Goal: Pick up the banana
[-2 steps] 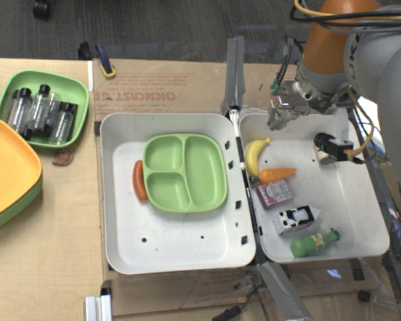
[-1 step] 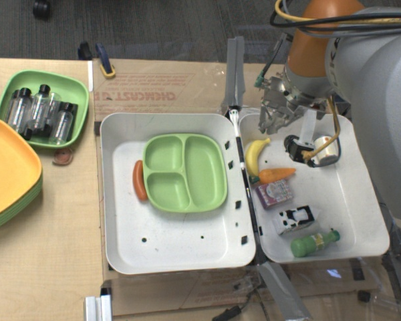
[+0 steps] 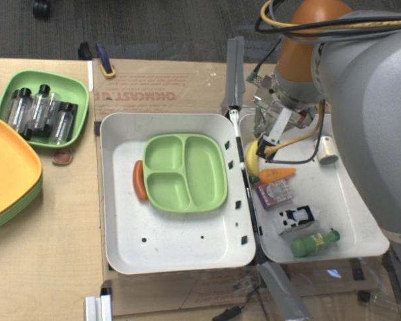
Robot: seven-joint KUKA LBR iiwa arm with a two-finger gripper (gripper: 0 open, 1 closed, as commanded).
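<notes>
In the left bin (image 3: 174,239) we see a green divided plate (image 3: 187,172), which is no concern of ours. The banana (image 3: 252,159) lies at the left edge of the right bin (image 3: 347,206), against the dividing wall and beside a carrot (image 3: 277,174). We judge it light, soft and easily bruised, so it is best gripped gently across its middle. The gripper (image 3: 267,129) hangs close over its far end, with the arm angled down from the right. We cannot tell whether it is open or closed.
</notes>
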